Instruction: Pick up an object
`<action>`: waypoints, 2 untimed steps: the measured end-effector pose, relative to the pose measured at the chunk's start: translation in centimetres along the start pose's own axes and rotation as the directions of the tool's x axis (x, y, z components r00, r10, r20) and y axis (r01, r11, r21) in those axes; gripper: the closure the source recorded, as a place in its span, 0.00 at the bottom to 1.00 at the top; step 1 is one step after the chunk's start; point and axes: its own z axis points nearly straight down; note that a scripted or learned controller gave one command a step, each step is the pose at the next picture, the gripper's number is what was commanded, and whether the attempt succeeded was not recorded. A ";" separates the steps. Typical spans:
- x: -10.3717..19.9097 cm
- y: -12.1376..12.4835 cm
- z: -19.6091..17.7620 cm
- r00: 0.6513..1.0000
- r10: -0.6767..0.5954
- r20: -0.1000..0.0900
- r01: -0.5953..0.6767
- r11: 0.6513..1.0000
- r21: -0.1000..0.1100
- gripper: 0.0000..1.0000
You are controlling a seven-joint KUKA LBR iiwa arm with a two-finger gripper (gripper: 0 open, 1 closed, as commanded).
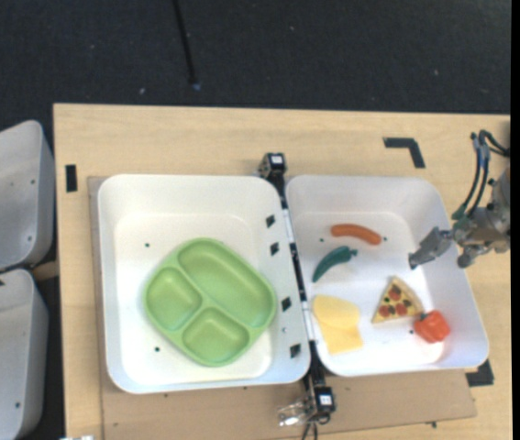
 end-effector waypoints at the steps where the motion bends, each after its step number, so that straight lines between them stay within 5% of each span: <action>1: 0.0 0.2 -0.6 1.000 -0.004 0.003 0.004 1.000 -0.012 0.00; 2: -0.1 0.2 5.7 1.000 -0.002 0.002 0.002 1.000 -0.007 0.00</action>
